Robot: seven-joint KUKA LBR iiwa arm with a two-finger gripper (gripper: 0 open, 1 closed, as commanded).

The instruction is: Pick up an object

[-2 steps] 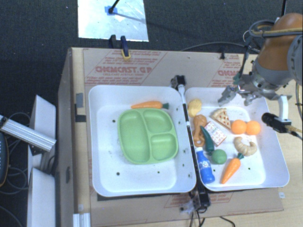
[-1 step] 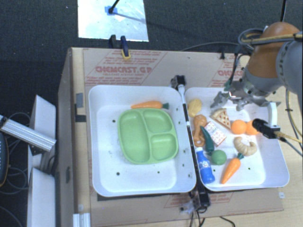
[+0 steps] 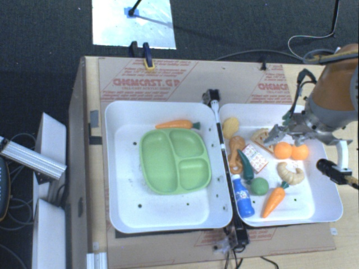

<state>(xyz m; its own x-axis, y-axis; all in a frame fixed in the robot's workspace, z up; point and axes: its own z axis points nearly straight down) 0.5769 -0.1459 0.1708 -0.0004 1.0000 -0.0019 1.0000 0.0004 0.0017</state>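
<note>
Overhead, the gripper (image 3: 279, 132) hovers above the right bin (image 3: 325, 206).

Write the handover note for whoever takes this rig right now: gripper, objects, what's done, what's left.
Gripper: low over the back of the right bin, beside the two oranges. I cannot tell how the jaws stand, and nothing is visibly held.
Right bin: oranges, croissant, carrot, green ball, blue bottle, plus a cluster of other toy food near the divider.
Left bin: green divided plate with a second carrot lying behind it.
Done: arm has reached the pile.
Left: grasp one object and lift it.
</note>
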